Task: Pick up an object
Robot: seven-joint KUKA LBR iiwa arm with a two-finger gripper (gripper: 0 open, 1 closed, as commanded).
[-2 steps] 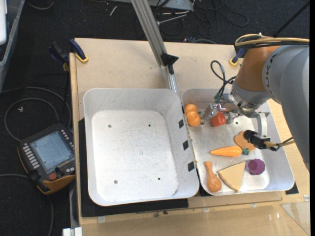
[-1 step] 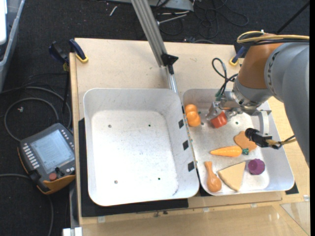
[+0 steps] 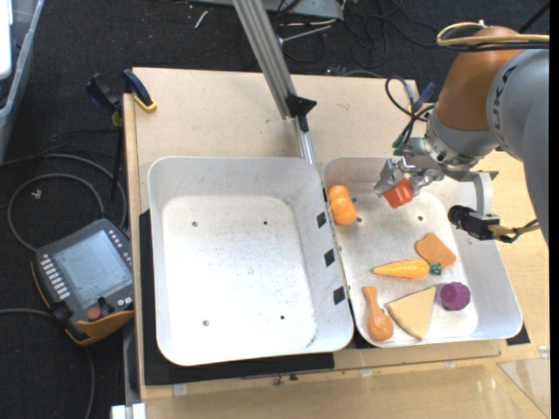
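In the right bin (image 3: 489,273), near its back, my gripper (image 3: 395,182) is shut on a small red object (image 3: 398,195), which shows between the fingertips just above the bin floor. Other items lie in the same bin. A pair of small oranges (image 3: 341,206) sits by the left wall. A carrot (image 3: 403,270) lies in the middle, with an orange-brown slice (image 3: 435,250) to its right. At the front are a purple piece (image 3: 454,296), a tan wedge (image 3: 414,312) and an orange gourd shape (image 3: 377,317).
The left bin (image 3: 162,234) stands beside the right one, sharing a divider edge with black clips. A slanted metal pole (image 3: 266,46) runs down to the bins' back join. A teach pendant (image 3: 86,273) lies on the floor at left.
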